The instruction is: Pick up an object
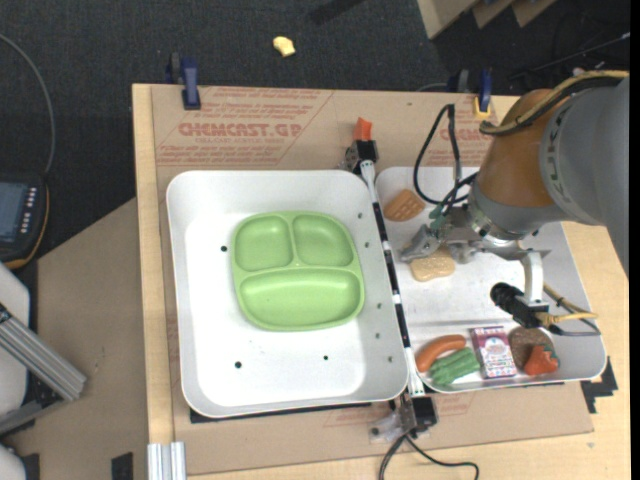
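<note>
The brown bench (262, 128) carries 2 shallow white bins side by side. The left bin (190, 268) is the bigger one in the view, and in its middle lies a green plate (297, 271) with 3 compartments, all flat on the bin floor. The right bin (452, 314) holds the small things. The grey arm (585, 143) reaches over this bin from the right, and its orange band is turned toward the bins.

The gripper (436, 245) hangs low over the upper half of the right bin. It is not possible to tell from this view if it is open or closed, and nothing is seen held in it.

A pale tan food piece (433, 268) lies just below the gripper in the view, very near to it or touching; which one is not clear. An orange-brown food piece (404, 205) lies near the gripper, up and to the left, by the bin wall.

Along the near edge of the right bin lies a row: a red sausage (441, 349), a green vegetable (455, 368) touching it, a small pink box (493, 354), and a brown and red item (536, 350).
</note>
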Robot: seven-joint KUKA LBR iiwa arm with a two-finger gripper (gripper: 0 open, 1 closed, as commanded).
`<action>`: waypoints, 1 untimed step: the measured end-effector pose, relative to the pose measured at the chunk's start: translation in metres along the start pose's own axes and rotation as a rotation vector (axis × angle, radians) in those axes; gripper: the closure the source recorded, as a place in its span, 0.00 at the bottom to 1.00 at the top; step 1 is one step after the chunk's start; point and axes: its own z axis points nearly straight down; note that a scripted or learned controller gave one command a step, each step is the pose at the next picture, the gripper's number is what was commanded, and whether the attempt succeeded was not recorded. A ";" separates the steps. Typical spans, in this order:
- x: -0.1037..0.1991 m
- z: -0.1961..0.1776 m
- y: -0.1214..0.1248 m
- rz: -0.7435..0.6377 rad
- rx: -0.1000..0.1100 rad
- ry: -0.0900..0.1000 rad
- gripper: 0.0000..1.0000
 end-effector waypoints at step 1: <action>-0.002 -0.016 0.003 0.001 -0.012 -0.005 1.00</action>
